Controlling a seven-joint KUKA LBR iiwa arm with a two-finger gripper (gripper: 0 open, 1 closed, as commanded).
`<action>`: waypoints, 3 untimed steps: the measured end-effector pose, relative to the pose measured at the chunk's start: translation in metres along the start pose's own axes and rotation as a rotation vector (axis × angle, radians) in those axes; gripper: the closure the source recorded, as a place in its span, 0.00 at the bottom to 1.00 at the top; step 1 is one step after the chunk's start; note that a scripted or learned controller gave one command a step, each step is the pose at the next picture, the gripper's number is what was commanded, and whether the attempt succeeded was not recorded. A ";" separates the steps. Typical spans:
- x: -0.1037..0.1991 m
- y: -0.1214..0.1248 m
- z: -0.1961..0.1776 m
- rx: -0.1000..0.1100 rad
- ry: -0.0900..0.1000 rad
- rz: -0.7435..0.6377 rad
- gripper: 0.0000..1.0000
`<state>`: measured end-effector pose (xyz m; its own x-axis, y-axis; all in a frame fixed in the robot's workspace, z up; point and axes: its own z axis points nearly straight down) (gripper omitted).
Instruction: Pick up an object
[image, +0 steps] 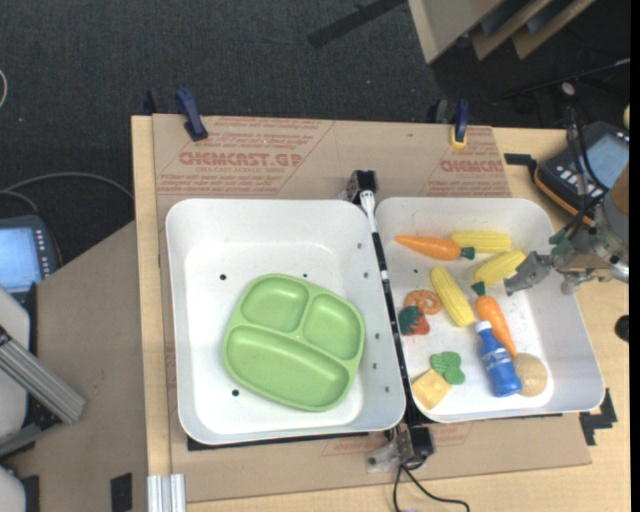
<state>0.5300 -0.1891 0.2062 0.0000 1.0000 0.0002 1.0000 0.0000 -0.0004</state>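
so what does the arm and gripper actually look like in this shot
Little of the arm enters at the view's right edge. The gripper is a small grey metal piece with dark joints, ending in a pale metallic tip above the right bin. Behind it sits a blocky grey mount, blurred, with thin dark cables running up from it. No markings are legible.

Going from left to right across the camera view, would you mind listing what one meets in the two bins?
Green divided plate in the left bin → strawberry → broccoli → blue bottle → round beige piece → gripper at the right bin's right side.
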 end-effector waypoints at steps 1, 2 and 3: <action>-0.001 0.025 0.128 0.003 0.001 -0.001 0.00; -0.002 0.026 0.111 -0.004 -0.002 0.001 1.00; 0.064 0.068 0.122 -0.005 -0.001 -0.006 1.00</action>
<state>0.5981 -0.1250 0.0844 -0.0062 1.0000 -0.0008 1.0000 0.0062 0.0043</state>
